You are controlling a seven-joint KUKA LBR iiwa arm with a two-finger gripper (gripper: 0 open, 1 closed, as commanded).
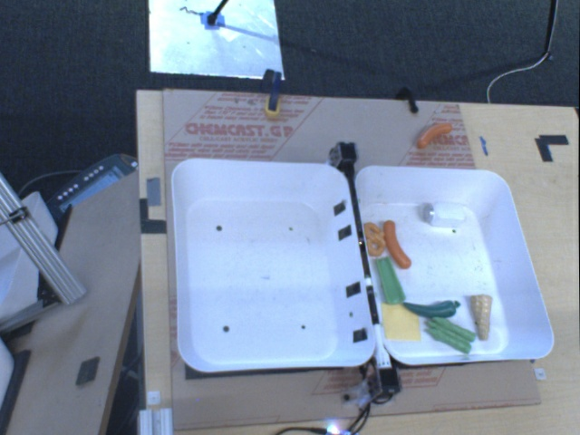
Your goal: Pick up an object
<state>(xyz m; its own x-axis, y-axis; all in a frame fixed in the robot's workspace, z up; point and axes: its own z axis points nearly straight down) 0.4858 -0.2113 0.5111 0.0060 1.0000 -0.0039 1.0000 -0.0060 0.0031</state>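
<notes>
- Nearest the camera, the front rim of the right bin (pixel 507 347) holds most of the small things, while the left bin (pixel 258 352) sits beside it on the worktop (pixel 507 143), the two touching along a middle seam with black clips.
- In the right bin's front corner lies a bunch of green bean pods (pixel 450 333), just beside a pale ice-cream cone (pixel 481 315) that lies with its tip toward the front.
- A flat yellow square (pixel 402 322), like a cheese slice, lies near the seam, touching the dark teal pepper (pixel 434 309) that stretches to its right.
- Just behind the yellow square a light green stick (pixel 391 280) lies lengthwise along the seam.
- Further back, an orange sausage (pixel 397 244) lies at a slant, with a small orange pretzel-like piece (pixel 374 238) just beside it on the seam side.
- Toward the back wall of the right bin rests a small whitish-grey object (pixel 428 212), too blurred to identify, well apart from the rest.
- Behind the bins, on the bare worktop, a second orange sausage (pixel 435 135) lies outside the right bin.
- A yellow and blue clamp (pixel 272 93) stands at the worktop's far edge.
- The pincer's state I cannot tell.
</notes>
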